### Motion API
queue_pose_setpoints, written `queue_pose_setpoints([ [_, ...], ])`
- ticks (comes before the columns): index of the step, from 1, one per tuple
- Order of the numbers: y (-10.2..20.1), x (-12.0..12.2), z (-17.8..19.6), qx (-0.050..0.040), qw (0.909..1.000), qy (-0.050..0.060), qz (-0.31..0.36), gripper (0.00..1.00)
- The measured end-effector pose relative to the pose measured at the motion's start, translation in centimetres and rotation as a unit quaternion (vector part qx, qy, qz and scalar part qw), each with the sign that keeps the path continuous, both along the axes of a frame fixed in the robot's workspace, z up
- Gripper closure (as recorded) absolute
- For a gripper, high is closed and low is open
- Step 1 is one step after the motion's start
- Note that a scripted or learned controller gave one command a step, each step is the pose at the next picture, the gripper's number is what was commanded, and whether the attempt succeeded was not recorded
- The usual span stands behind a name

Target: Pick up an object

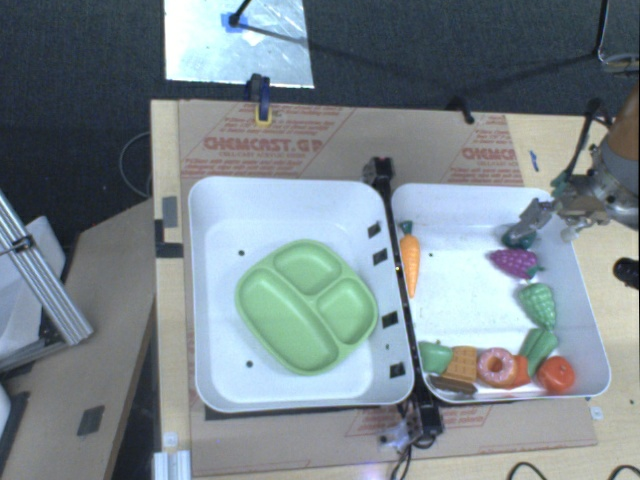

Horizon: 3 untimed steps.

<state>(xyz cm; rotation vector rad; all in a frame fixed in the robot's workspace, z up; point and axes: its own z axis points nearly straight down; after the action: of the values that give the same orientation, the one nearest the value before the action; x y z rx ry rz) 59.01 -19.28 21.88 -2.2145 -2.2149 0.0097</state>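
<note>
My gripper [528,226] hangs over the far right part of the right bin [470,218], just above and beside a purple bunch of grapes [513,261]. An orange carrot [409,258] lies along that bin's left wall. Below the grapes sits a green ridged vegetable [538,304]. Along the near edge lie a green pepper [434,355], a waffle-like brown piece [461,365], a pink doughnut [497,366], a green pod [536,346] and a red tomato [556,372]. I see nothing between the fingers.
The left bin [215,228] holds a light green divided plate [305,306]. A black divider with clips [385,258] separates the bins. The arm's wrist [605,183] reaches in from the right edge. Cardboard [300,138] lies under both bins.
</note>
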Motion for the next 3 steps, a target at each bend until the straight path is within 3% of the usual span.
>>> queue_pose_setpoints([
  [1,0.1,0.3,0.8,-0.0014,1.0000,-0.006,0.002,0.00],
  [3,0.1,-0.5,-10.2,-0.0006,1.0000,-0.005,0.001,0.00],
])
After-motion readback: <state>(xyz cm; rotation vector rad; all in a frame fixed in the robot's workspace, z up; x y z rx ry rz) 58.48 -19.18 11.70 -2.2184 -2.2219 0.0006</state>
